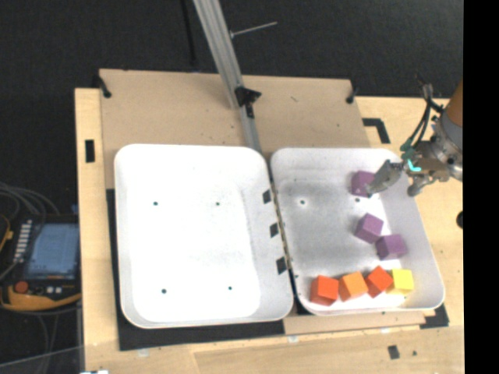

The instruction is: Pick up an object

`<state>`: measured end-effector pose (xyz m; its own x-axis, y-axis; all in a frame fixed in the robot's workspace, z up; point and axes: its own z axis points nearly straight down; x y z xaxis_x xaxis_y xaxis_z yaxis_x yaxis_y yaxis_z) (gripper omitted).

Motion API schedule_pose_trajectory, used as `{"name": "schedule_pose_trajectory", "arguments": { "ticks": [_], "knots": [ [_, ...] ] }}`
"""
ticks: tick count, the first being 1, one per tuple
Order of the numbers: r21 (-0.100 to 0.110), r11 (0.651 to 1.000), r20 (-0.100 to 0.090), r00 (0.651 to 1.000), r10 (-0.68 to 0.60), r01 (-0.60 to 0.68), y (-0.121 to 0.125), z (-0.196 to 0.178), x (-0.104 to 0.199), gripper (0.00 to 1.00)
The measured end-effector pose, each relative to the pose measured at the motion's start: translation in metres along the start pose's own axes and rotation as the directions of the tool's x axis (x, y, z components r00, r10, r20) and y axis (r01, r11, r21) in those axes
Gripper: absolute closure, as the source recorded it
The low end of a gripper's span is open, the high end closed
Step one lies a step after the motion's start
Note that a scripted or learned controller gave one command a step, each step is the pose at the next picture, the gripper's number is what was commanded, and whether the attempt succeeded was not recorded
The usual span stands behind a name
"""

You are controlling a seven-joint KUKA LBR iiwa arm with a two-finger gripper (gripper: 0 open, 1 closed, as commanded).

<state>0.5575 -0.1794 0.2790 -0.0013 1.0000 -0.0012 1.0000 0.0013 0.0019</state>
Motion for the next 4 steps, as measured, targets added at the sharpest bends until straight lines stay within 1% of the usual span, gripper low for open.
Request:
{"name": "schedule_pose_trajectory", "arguments": {
  "ticks": [1,2,3,4],
  "knots": [
    [0.005,1.000,-0.001,1.000,0.001,-0.001,0.009,0.050,0.004,0.00],
    [0.006,1.000,0.000,1.000,0.003,-0.003,0.009,0.112,-0.003,0.00],
    [-0.014,1.000,0.012,1.000,0.002,-0.002,0.021,0.157,-0.003,0.00],
    [-0.022,1.000,0.011,1.000,0.009,-0.009,0.023,0.142,-0.004,1.00]
  ]
}}
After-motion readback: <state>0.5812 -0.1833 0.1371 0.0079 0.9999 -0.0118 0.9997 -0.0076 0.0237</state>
